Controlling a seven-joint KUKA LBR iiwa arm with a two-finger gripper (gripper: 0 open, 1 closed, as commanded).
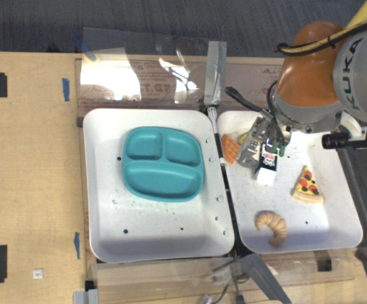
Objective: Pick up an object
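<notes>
My gripper (259,158) hangs over the upper left part of the right bin (341,227), pointing down and left. An orange toy food piece (231,149) lies just left of its tip, by the bin's left wall. A pizza slice toy (307,186) lies to the right of the gripper. A croissant toy (272,226) rests near the bin's front. A small yellow bit (243,135) peeks out beside the gripper body.
The left bin (101,220) holds a teal divided plate (163,163). A ridge (224,189) separates the two bins. A clear plastic sheet and a grey taped post (215,71) stand behind the bins. The arm's orange band (310,68) looms over the right bin's back.
</notes>
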